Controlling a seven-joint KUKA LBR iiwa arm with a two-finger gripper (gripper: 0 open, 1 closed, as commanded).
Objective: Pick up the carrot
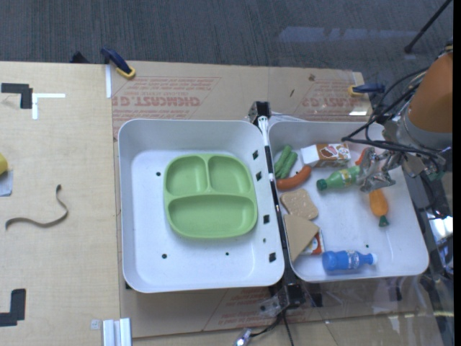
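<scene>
Left bin (137, 215), centre of frame: holds a green divided plate (211, 195) with three compartments, lying flat. Right bin (403, 258), right of centre: green vegetable (285, 161) at upper left against the wall, red sausage (294, 178) just below it, small snack packet (330, 153) to its right, green bottle (338, 180) lying on its side, two bread slices (300, 218) along the left wall, blue bottle (348, 261) lying near the lower edge. Blue-and-yellow clamp (117, 61) at upper left.

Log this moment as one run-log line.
task: pick up carrot | gripper: over right bin, just above carrot | carrot: lying on bin floor, not held | green plate: left bin
</scene>
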